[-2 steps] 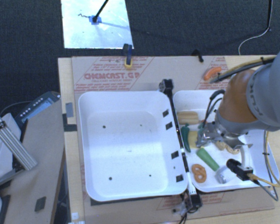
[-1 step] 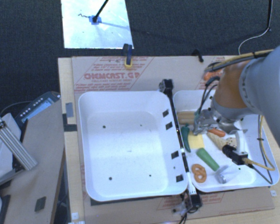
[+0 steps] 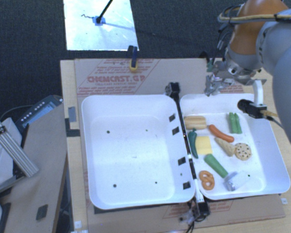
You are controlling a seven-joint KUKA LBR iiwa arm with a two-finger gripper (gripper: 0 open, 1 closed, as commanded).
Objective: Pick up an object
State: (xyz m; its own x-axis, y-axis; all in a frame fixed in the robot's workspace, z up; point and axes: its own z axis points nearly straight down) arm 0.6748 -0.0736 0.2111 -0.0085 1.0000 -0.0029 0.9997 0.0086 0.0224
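You have the grey arm with its orange band reaching in from the right, and its metal two-finger gripper (image 3: 213, 87) hangs above the far rim of the right shallow white plastic bin (image 3: 274, 153), near that bin's back left corner; whether its fingers are apart or together you cannot tell at this size, and nothing shows between them. Everything you might pick lies in that right bin, nearer the camera than the gripper and apart from it. Closest to it is a tan bread roll (image 3: 195, 121) by the left wall, with a small dark green pepper (image 3: 192, 137) just in front of it and a pale yellow cheese slab (image 3: 203, 145) beside that. An orange-red sausage (image 3: 220, 132) lies near the middle, a bundle of green bean pods (image 3: 234, 122) farther right, then a beige cone-shaped piece (image 3: 225, 146) touching a round speckled cookie (image 3: 242, 151). Toward the front you see a long green cucumber (image 3: 215, 165), an orange pretzel (image 3: 206, 179) and a clear-and-grey plastic item (image 3: 234, 180). A black cylindrical fitting (image 3: 251, 107) on the arm overhangs the right bin's far right side. The left shallow white plastic bin (image 3: 95, 135) sits alongside, joined by a row of black clips (image 3: 178, 131).
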